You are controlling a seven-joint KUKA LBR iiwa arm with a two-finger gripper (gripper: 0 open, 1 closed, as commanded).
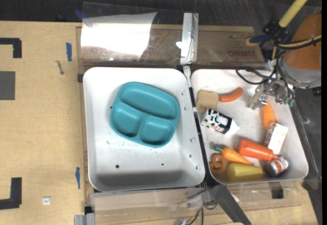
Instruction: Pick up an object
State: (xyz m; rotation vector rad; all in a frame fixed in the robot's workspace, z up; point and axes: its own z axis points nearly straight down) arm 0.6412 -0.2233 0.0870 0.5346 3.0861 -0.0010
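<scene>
Two white bins side by side on the bench; taking the left bin (97, 116) as the landmark throughout. Largest thing in it: a teal divided plate (144, 113) with three compartments, lying flat near the bin's middle, tilted a little off square. The right bin (301, 157) touches the landmark's right wall and holds all the small items. The arm (305, 50), orange band showing, comes in at the far right, well apart from the landmark, over the right bin's upper right corner. Its gripper (269, 93) hangs low over that corner, cables looped around it; nothing sits between the fingers, and I cannot tell whether they are spread or closed. Items, moving away from the landmark: a tan block (207, 100) just past the shared wall, with an orange sausage-shaped piece (231, 95) touching its right side; a small black-and-white packet (218, 122) below the block; a yellow bottle (244, 171) lying along the near wall, a brown round thing (217, 164) at its left end; a toy carrot (236, 155) just above it; an orange-red bottle (256, 150) lying on its side with a silver cap (276, 166) nearby; a white box (276, 138) by the far wall; a small orange piece (268, 115) just below the gripper.
</scene>
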